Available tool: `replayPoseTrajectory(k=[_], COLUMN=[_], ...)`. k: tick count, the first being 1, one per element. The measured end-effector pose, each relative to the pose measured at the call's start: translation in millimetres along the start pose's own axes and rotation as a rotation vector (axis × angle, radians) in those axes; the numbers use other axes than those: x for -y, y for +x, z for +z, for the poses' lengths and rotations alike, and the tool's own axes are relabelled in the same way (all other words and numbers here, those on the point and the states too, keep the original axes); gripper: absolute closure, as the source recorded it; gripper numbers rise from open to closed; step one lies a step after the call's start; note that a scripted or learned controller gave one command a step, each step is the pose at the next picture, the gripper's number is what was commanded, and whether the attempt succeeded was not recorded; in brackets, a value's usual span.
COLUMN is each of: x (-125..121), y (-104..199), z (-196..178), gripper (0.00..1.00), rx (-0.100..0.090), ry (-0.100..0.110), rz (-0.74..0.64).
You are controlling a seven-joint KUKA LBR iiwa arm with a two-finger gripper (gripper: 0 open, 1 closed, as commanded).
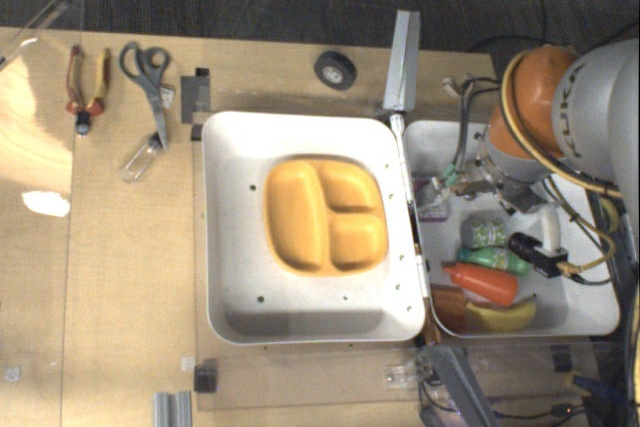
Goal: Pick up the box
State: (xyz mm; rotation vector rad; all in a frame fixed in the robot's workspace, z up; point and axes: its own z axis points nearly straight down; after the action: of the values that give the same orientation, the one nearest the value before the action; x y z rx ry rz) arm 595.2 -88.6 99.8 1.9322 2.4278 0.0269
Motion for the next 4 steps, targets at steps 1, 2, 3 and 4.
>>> replayPoseTrajectory(k=[1, 2, 3, 4], x=[39.6, 35.7, 36.0, 22.0], y=[-26.7, -25.9, -25.8, -3.8], z=[1.8, -10.2, -10.0, 9.7], gripper=[0.0, 1.0, 0.0, 0.0], rx=[-0.01, -0.011, -0.012, -0.013], ry=[0.006, -0.001, 0.0, 0.026], rz=[0.007, 0.003, 0.003, 0.094])
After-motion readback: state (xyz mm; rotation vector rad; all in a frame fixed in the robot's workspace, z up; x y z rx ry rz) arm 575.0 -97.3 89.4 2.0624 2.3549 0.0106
